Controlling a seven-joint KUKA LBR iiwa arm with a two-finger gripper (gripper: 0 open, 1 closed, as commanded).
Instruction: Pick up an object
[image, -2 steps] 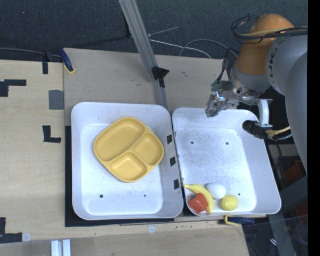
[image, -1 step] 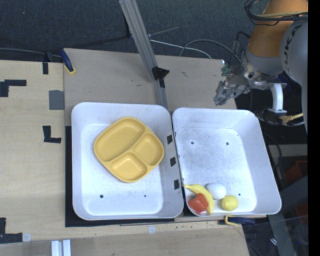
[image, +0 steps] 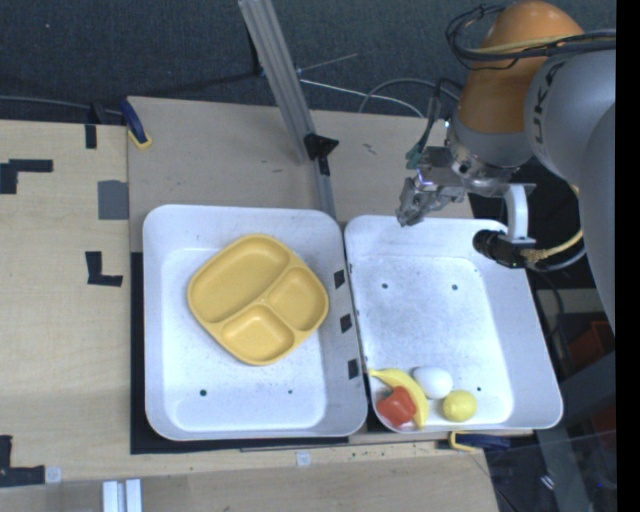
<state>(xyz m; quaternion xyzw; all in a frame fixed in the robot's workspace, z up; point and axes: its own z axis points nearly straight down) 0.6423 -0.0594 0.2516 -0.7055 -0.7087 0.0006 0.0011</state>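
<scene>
Yellow, red and white, the toy foods (image: 418, 393) cluster in the right bin's (image: 500, 330) near corner, well apart from the tool (image: 411, 214), whose grip state cannot be told.

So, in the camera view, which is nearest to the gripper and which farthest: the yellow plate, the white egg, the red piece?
From the gripper, above the right bin's far edge:
1. Yellow plate, in the left bin.
2. White egg, near the right bin's front edge.
3. Red piece, front-left corner of the right bin.
</scene>
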